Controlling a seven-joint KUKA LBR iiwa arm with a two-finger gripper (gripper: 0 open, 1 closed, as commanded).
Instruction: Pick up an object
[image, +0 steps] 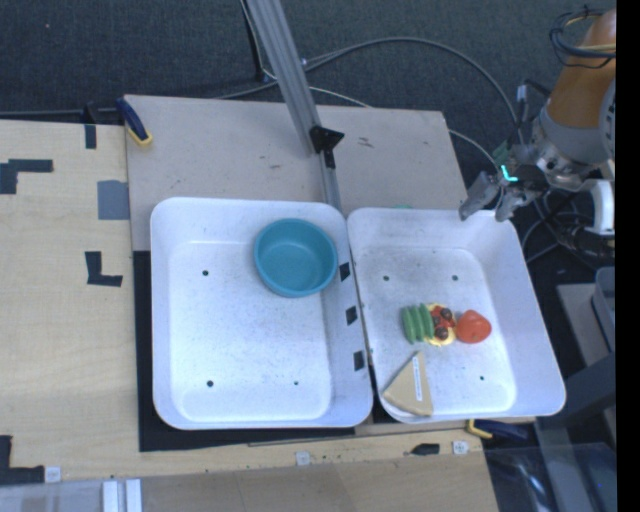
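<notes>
A blue bowl (295, 257) sits upright at the back of the left bin (190, 400). In the right bin (500, 240) lie a green ridged toy (417, 322), a small yellow and dark piece (441, 330) and a red toy (473, 326), close together near the middle right. A tan wedge (411, 385) rests against that bin's front edge. My gripper (490, 200) hangs over the right bin's back right corner, well away from the toys, with two dark fingers pointing down and a gap between them. Nothing is between the fingers.
A slanted metal pole (300, 90) rises from the divide between the bins toward the back. Cables (420, 50) loop behind the bench. A blue and yellow clamp (135, 122) sits at the board's back left corner.
</notes>
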